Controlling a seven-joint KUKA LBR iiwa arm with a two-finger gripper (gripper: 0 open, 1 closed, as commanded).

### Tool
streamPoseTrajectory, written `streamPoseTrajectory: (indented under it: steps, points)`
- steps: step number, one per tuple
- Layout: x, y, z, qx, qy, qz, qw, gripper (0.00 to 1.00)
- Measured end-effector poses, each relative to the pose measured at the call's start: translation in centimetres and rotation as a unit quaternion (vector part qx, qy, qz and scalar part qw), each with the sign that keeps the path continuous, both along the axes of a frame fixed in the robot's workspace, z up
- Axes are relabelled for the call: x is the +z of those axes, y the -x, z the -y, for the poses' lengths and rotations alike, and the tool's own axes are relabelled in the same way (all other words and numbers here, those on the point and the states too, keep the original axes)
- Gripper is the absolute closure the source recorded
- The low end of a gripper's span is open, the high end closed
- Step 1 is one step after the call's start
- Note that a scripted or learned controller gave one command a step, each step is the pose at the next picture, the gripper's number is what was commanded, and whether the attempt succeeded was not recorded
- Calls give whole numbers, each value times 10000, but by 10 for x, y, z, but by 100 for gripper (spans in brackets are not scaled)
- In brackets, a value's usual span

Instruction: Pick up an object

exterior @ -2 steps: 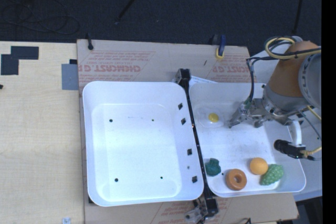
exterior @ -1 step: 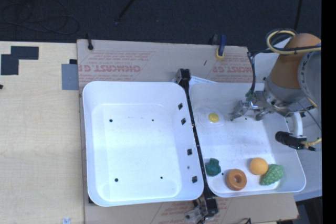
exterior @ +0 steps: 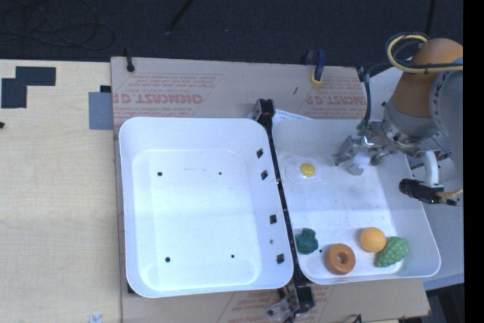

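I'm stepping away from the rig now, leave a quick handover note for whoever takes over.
Gripper: over the upper part of the right bin; whether its fingers are open or shut cannot be made out, and no object is seen between them.
Objects, all in the right bin: fried egg toy near the centre divider; along the near edge, dark green piece, donut, orange, light green piece.
Done: nothing picked up.
Left: grasp and lift one object. The egg looks nearest to the gripper.

A flat fried-egg toy, white with a yellow yolk (exterior: pixel 307 170), lies mid-left in the right bin. Along the near edge lie a dark green lump (exterior: pixel 306 241), a brown ring doughnut (exterior: pixel 340 259), an orange ball (exterior: pixel 372 239) and a light green bumpy piece (exterior: pixel 392 251).
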State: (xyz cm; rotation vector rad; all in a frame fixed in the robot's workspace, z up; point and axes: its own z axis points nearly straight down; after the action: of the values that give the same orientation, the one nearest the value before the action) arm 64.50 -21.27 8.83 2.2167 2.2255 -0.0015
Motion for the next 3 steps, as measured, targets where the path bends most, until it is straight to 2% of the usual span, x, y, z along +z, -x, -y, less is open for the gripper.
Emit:
streamPoseTrajectory:
  steps: [1, 2, 3]
  points:
    - [10, 1, -1, 15, -3, -8, 10000, 100]
    - [9, 1, -1, 23, -2, -13, 10000, 0]
    - [-1, 1, -1, 17, -4, -12, 10000, 0]
